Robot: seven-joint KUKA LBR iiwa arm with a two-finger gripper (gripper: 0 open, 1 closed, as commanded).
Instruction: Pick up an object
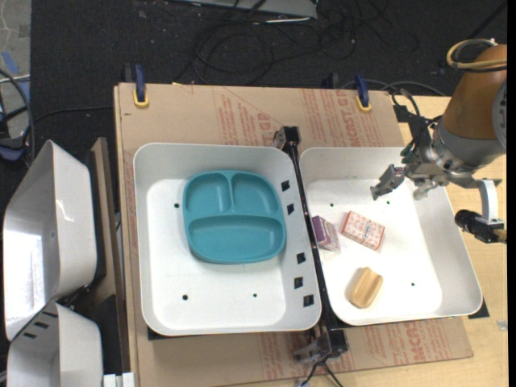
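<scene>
Seen from the camera above the table (218,111), the arm (476,103) enters from the right and is cut off by the frame edge, so only its orange band and grey wrist are visible. The gripper (405,181) hangs over the upper right part of the right bin (455,240). Two dark fingers (385,182) point down and to the left, spread apart, with nothing between them. Whether the tips touch the bin floor cannot be told from this angle.

Three small things lie in the right bin, all below and to the left of the gripper and apart from it. Nearest is a flat pink box (363,230) with a pale patterned face, lying tilted near the bin's middle. Just to its left, close to the bin's left wall, lies a small purple carton (326,233); its print is too small to read. Further down sits a tan, rounded bread-like piece (364,287), well apart from the gripper.

The left bin (157,240) holds a teal divided plate (235,217) with three compartments, lying flat near its middle. At the far left, white tubs (44,216) are partly cut off by the frame
</scene>
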